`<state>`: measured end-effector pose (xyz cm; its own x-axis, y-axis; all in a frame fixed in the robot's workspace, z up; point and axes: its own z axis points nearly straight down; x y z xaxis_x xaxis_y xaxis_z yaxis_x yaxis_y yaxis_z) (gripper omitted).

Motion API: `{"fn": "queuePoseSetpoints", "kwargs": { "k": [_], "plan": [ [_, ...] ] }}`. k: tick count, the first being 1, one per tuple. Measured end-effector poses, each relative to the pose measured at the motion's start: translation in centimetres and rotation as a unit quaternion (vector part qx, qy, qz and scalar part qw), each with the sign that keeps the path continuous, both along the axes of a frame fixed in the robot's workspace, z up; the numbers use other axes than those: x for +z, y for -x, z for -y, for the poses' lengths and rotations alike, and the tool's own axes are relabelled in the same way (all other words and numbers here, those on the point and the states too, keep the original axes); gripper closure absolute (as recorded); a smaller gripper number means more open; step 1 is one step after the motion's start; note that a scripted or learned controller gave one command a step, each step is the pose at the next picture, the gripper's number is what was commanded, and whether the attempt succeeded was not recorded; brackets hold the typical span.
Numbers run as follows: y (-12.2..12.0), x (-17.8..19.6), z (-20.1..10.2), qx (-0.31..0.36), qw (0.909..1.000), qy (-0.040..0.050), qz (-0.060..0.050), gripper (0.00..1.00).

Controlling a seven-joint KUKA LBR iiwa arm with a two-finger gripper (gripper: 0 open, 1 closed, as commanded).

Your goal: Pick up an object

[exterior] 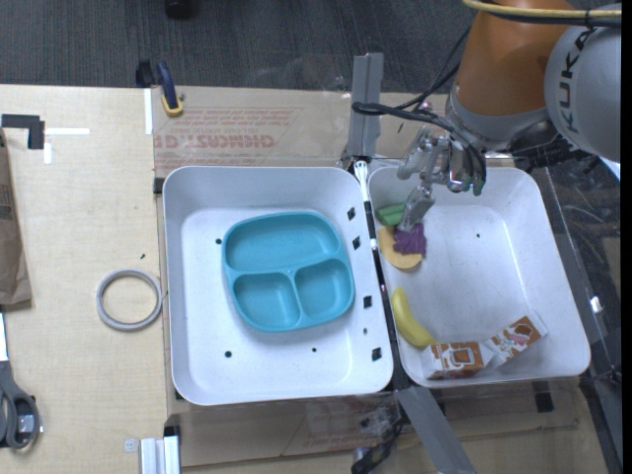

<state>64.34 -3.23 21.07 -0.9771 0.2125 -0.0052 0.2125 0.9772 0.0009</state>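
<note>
Hand (419, 217) low over the cluttered purple toy (411, 238).
I can't tell its opening or hold; crowding green piece (391, 213) and yellow disc (401, 253) may spoil my grasp.

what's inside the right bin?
The right bin holds a banana, a snack packet, and a purple toy over green and yellow pieces. The gripper covers part of that pile.
</note>
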Motion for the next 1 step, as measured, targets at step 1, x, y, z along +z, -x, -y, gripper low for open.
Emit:
{"fn": "queuePoseSetpoints", "kwargs": {
  "k": [1],
  "plan": [
    [2.15, -1.86, 4.35, -0.023, 0.9997, 0.0001, -0.001, 0.0]
  ]
}}
